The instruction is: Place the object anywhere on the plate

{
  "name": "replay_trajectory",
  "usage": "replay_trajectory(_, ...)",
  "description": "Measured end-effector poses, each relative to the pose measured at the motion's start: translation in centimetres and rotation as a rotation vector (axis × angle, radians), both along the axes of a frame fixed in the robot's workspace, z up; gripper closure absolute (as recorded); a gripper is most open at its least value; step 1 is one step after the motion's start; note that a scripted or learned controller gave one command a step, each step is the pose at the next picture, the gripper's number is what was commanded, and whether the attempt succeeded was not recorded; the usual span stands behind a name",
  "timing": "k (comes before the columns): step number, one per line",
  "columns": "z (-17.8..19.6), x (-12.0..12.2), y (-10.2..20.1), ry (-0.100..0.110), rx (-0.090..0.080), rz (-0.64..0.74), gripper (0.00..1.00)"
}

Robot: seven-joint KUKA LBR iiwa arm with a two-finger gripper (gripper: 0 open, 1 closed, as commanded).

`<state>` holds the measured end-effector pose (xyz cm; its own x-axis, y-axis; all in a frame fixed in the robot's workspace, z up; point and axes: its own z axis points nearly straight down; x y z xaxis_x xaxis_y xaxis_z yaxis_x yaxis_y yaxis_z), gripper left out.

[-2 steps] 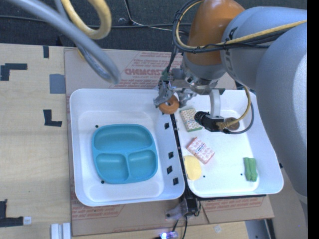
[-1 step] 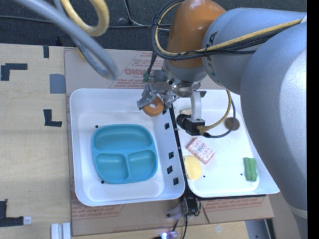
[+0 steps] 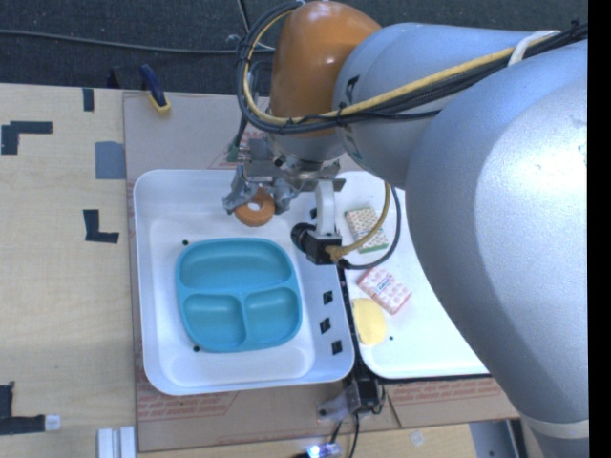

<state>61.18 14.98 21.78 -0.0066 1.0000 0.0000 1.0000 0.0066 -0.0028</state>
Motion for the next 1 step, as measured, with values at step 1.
replay_trajectory(1,0.1,0.03,-0.31,0.0,-0.001,-0.003,0.0)
